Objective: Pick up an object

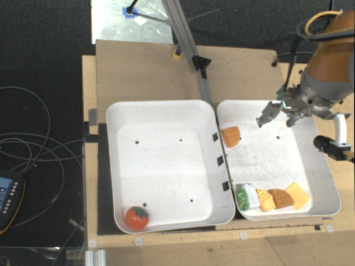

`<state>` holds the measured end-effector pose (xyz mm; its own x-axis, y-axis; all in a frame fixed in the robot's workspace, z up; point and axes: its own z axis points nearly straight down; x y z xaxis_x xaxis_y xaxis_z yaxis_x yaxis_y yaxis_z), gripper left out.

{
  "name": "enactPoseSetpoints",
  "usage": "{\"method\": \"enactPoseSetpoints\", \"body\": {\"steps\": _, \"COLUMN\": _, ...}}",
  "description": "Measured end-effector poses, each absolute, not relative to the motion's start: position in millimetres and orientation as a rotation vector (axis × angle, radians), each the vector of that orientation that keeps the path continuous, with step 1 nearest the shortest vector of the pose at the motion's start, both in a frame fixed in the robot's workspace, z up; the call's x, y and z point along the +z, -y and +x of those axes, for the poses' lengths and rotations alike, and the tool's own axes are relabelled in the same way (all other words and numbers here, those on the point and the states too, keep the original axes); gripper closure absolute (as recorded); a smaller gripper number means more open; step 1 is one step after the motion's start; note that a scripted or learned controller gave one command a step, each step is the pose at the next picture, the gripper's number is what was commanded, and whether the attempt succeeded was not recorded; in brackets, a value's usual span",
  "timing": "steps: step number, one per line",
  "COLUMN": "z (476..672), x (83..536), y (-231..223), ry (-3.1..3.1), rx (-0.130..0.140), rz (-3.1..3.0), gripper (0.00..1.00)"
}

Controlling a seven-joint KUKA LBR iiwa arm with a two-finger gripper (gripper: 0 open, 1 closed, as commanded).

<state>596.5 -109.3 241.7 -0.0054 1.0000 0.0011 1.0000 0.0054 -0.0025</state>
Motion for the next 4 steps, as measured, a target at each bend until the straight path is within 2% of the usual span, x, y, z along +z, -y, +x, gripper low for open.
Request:
{"method": "enactPoseSetpoints", "body": {"steps": 1, "z": 597.2, "x": 243.9, "y": 109.5, "ry": 2.226, "rx": -0.002, "rz": -2.217, "gripper": 0.00}}
{"method": "enactPoseSetpoints", "body": {"steps": 2, "z": 589.3, "x": 197.5, "y": 113.3, "ry": 2.220, "rx": 0.003, "rz": -2.220, "gripper": 0.00}}
{"method": "enactPoseSetpoints", "body": {"steps": 4, "z": 595.4, "x": 90.5, "y": 105.5, "ry": 2.219, "rx": 0.003, "rz": -2.219, "gripper": 0.00}}
